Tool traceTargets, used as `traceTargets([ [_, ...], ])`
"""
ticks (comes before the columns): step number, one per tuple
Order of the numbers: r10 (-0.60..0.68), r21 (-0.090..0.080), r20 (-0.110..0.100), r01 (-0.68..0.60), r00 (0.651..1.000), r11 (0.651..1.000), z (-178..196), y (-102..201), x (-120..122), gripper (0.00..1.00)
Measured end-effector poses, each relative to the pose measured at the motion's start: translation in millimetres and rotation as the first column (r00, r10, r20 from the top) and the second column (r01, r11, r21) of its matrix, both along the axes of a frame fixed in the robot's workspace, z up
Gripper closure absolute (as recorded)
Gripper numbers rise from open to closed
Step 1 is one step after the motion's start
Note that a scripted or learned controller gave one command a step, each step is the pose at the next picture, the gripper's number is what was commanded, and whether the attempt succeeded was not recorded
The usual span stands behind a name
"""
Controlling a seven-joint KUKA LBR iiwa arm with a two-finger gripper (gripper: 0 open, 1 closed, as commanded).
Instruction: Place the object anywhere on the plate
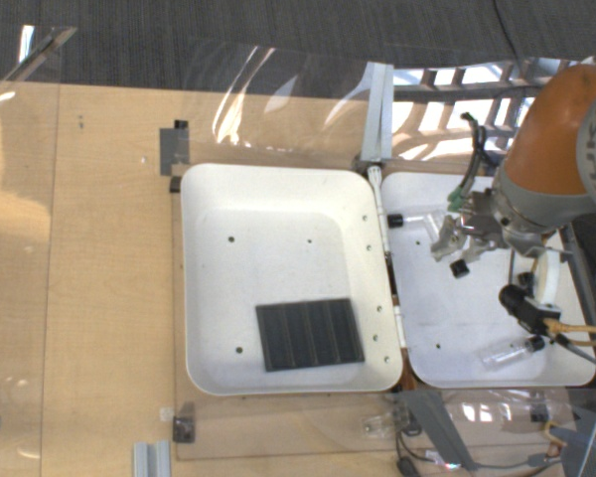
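Observation:
A dark grey ribbed plate [310,334] lies flat in the left bin [209,266], toward its near edge. A small clear plastic object [505,354] lies on the floor of the right bin [427,316], near its front right corner. My gripper [453,250] hangs over the upper middle of the right bin, pointing left. It is well away from the clear object and from the plate. I see nothing held in it.
The grey arm with its orange band [566,137] covers the right bin's far right part. A raised divider [385,266] separates the two bins. A metal post [375,117] stands behind them. The bench [79,266] stretches to the left.

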State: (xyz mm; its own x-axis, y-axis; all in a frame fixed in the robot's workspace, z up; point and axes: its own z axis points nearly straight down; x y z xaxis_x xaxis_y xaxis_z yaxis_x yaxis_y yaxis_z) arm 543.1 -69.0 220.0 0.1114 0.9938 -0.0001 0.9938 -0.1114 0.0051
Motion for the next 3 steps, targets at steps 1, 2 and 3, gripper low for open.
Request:
traceTargets([
  [1, -0.007, 0.002, -0.003, 0.007, 1.0, 1.0, -32, 92, 44, 1.0],
  [2, -0.042, 0.001, -0.002, 0.042, 0.999, 0.999, -27, 151, 126, 1.0],
  [3, -0.335, 0.001, -0.008, 0.335, 0.942, 0.942, -97, 224, 28, 1.0],
])
